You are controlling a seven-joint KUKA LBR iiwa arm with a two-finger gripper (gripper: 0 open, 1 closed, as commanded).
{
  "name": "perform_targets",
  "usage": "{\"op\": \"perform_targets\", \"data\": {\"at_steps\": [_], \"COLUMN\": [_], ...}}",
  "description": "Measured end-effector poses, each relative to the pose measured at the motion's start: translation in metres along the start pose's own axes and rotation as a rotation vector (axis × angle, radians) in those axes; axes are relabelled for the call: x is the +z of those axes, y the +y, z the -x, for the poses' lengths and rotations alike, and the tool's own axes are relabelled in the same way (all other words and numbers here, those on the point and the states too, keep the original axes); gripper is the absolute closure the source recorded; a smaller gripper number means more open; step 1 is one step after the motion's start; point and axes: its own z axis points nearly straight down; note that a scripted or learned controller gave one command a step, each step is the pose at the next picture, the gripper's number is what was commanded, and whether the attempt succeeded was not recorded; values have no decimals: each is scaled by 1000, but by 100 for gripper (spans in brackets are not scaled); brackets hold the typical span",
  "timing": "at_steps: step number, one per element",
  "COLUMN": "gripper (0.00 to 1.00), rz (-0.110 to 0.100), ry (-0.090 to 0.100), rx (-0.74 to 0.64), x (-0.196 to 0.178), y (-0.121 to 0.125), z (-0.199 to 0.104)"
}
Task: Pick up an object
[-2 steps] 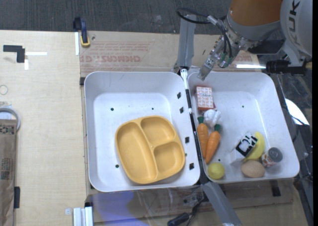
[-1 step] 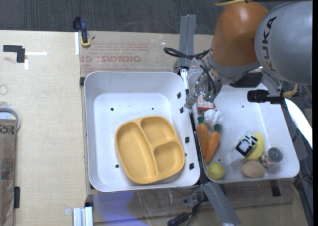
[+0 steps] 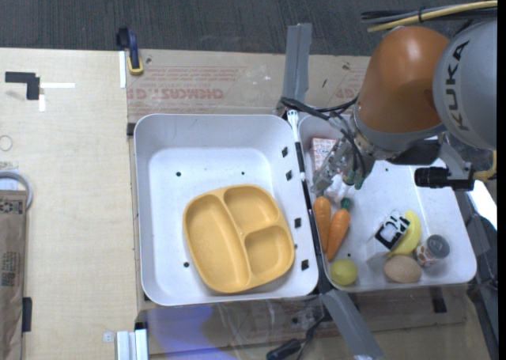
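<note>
Table (image 3: 63, 216) carries two white bins. Left bin (image 3: 158, 192): yellow divided plate (image 3: 237, 236). Arm (image 3: 411, 81) reaches into right bin (image 3: 443, 271). Gripper (image 3: 341, 172) low at its left wall, above two carrots (image 3: 330, 228); whether the fingers are open or closed, cannot tell. Nearby: lemon (image 3: 343, 272), egg (image 3: 403, 270), banana (image 3: 407, 233), small jar (image 3: 432, 251).

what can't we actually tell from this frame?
- Gripper: finger state, blurred and crowded by cables in the camera view.
- Pink packet: label too small, partly covered by the gripper.
- Right bin: back corner covered by the arm's orange band.
- Black-and-white item by the banana: too small to identify.
</note>
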Motion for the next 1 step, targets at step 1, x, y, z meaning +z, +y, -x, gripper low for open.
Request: {"op": "perform_targets", "data": {"at_steps": [1], "gripper": [100], "rz": [1], "ry": [-3], "rx": [-171], "x": [-110], "y": [-4], "z": [83]}}
